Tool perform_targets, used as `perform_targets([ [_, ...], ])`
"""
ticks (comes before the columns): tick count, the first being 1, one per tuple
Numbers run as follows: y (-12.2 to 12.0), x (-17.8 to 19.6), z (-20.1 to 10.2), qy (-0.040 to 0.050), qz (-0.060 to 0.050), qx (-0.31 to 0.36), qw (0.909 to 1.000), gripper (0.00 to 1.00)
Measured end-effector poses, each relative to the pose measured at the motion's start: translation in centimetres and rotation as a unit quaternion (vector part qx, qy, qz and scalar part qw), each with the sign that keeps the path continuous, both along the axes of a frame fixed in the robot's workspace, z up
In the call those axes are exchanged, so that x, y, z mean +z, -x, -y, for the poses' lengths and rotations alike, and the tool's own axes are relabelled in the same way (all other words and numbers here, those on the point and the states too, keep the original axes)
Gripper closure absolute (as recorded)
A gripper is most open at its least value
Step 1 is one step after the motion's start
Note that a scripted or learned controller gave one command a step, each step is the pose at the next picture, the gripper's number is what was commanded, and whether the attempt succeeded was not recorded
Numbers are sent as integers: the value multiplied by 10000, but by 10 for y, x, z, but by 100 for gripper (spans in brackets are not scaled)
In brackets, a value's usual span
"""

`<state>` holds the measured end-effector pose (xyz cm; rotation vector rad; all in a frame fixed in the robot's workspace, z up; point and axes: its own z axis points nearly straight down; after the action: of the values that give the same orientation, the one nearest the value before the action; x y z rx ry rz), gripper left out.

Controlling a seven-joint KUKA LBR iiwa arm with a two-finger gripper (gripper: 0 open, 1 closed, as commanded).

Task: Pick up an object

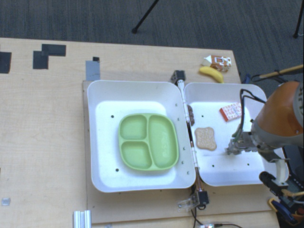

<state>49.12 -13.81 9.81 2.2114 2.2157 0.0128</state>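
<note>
The pincer is low over the floor of the right bin, in its middle part, under the grey arm with the orange band that comes in from the right. From this slanted view I cannot tell if it is released or clenched, and nothing is seen between its tips.

Just beside the pincer, to its left, a slice of bread lies flat on the bin floor. It is close to the pincer but apart from it. It lies near the wall that divides the two bins.

Further left of the pincer, past this wall, is the left bin. In it lies a light green plate with three compartments, two small ones on its left side and one long one on its right side.

Behind the pincer, a little further back in the right bin, a small red and white packet lies tilted on the floor, partly near the black cable of the arm.

Still further behind the pincer, outside the bins on the wooden surface, a yellow banana lies just beyond the far rim of the right bin. A small carton with brown and white print lies just behind the banana, almost touching it.
</note>
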Motion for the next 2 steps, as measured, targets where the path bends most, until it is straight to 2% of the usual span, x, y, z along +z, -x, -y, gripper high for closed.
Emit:
perform_targets([
  [1,0,0,0,-1,-3,3,10000,0],
  [2,-2,10,0,-1,15,9,10000,100],
])
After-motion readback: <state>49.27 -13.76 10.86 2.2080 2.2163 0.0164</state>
